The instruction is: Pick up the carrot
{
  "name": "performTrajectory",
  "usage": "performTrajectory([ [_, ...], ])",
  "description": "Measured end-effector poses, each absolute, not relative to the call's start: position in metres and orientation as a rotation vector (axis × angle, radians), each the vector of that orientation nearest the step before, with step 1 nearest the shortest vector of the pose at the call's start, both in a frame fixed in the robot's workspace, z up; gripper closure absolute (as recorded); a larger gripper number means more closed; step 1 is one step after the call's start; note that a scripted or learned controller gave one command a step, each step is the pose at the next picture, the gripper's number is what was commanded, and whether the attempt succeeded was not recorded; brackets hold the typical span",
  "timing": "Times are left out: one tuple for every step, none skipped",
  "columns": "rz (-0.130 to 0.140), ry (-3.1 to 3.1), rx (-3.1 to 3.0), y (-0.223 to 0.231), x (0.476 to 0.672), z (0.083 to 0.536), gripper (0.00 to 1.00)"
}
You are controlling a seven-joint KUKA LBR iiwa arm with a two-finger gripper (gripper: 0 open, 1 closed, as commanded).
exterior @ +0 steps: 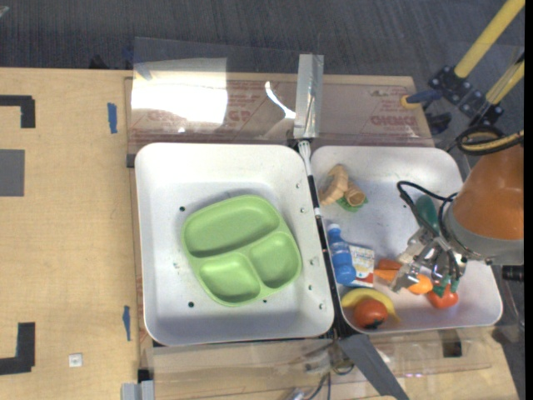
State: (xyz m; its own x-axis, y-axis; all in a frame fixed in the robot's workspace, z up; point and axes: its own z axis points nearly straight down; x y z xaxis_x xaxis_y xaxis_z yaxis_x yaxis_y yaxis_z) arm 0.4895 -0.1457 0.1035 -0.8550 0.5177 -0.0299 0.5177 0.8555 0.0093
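The claw [420, 272] sits right over the carrot [398, 270] at the right bin's [379, 161] 5 o'clock. Can't tell how it's set. It should probably drop straight down, avoiding the tomato [443, 297].

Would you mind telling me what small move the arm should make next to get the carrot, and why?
Probably a short, straight descent. The gripper hangs right at the carrot in the right bin, but the view does not show the carrot between its fingers. A tomato lies close beside it, so sideways motion risks a bump.
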Motion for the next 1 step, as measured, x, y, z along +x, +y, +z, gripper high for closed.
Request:
performTrajectory([
  [0.004, 2.920, 1.130, -0.1168, 0.5163, 0.2484, 1.00],
])
